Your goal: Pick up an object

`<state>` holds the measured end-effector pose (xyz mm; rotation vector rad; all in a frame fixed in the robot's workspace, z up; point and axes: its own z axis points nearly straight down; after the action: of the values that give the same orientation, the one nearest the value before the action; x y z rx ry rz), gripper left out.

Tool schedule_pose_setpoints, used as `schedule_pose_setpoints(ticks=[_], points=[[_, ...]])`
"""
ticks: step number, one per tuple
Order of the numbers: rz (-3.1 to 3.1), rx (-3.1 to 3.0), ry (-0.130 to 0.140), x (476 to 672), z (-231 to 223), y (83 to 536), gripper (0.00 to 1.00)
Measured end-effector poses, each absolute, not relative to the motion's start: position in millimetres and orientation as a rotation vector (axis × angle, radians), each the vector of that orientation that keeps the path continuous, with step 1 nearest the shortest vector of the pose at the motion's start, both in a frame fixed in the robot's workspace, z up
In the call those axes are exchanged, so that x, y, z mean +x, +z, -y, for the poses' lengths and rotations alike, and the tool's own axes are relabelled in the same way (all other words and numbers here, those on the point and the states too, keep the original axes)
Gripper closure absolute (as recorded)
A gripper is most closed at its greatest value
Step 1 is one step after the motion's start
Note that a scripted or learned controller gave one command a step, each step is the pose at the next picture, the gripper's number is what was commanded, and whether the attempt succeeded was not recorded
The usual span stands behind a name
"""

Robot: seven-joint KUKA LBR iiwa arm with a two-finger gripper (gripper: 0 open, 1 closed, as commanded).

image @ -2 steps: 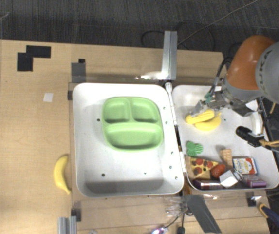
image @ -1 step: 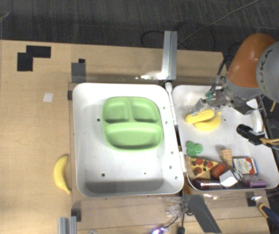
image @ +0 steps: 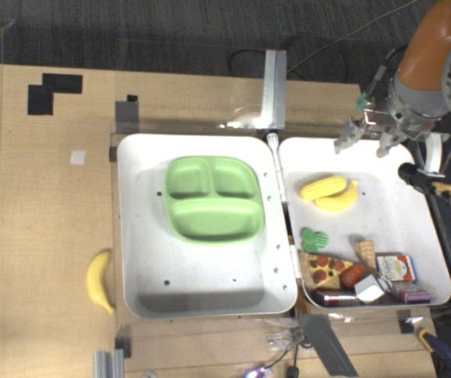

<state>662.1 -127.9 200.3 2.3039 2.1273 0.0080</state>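
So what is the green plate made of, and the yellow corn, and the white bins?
The green plate looks like moulded plastic: one even colour, rounded compartments, a soft matte sheen. The yellow corn seems to be toy plastic, smooth and evenly bright, though it is small, so that is a guess. The white bins look like thin formed plastic, with rounded corners and a dull finish.

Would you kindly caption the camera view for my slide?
Open tool poised above the right bin of toy food; a green divided plate sits in the left bin.
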Motion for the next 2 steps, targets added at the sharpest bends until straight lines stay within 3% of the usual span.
schedule_pose_setpoints(ticks=[1,2], points=[[-2.292,2.14,0.008,636.6,107,96,0.0],[-2.291,2.135,0.016,638.9,106,109,1.0]])
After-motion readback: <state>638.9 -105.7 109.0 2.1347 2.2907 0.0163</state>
